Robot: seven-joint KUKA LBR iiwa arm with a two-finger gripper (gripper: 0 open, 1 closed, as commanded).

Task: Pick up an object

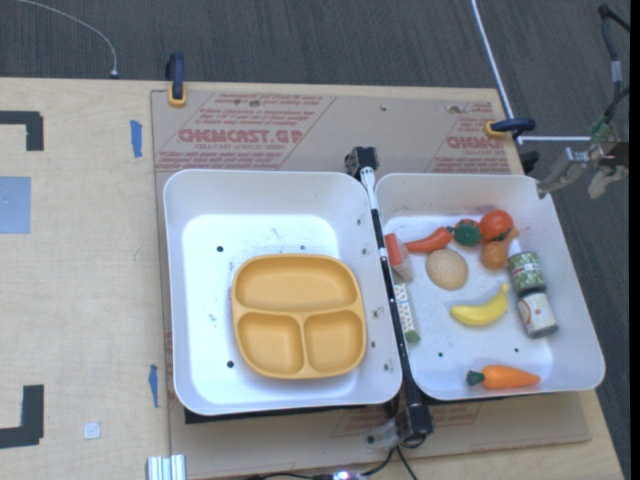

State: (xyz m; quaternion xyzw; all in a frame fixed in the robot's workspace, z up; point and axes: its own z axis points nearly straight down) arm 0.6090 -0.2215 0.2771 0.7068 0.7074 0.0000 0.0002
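The right bin (575,368) holds several toy foods. A red chili (430,239), a green piece (466,233) and a red tomato (496,224) lie at its far side. A beige egg-shaped item (447,269) and a yellow banana (480,311) sit in the middle. Two small labelled bottles (523,272) (538,314) lie along the right wall. An orange carrot (503,376) rests near the front wall. A thin metallic part of my gripper (585,166) shows at the right edge, above and outside the bin's far right corner, away from all the objects.
The left bin (190,298) carries an orange three-compartment plate (298,314). A black divider bar (385,268) runs between the bins. Clamps (510,126) (176,78) stand at the cardboard's far corners. A thin white rod (485,38) slants across the upper right.
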